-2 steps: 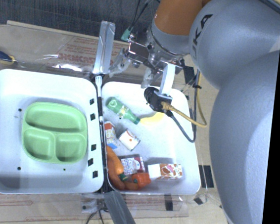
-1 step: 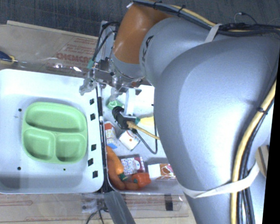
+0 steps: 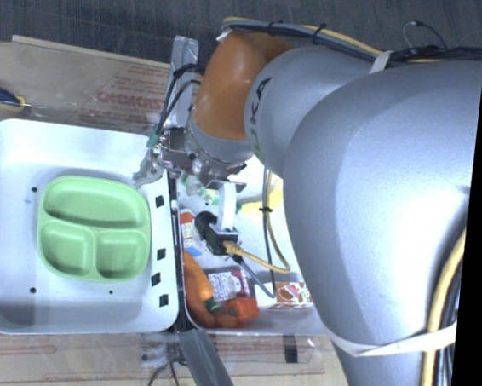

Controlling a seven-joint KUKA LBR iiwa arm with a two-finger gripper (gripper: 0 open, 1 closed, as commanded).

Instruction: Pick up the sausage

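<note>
hovering in the approach step, by my read: the gripper is hanging over the far end of the right bin, close to the wall it shares with the left bin, and nothing is showing in its grasp. whether it is released or clenched i cannot tell, the wrist is blocking it. the sausage, which i am taking to be the orange-brown long piece, is lying toward the near end of the right bin, apart from the gripper on the view's lower side, with its long side running along the shared wall. a small bottle is sitting between the gripper and the sausage, and a printed packet is touching the sausage on the side away from the wall. next move is likely calling for a shift past the bottle toward the near end, then a descent with the jaws spanning the sausage's short axis, staying clear of wall and packet. counting: two bins, one green tray with three compartments in the left bin, and in the right bin one sausage, one bottle, one packet, one orange-red piece, one small carton.
</note>
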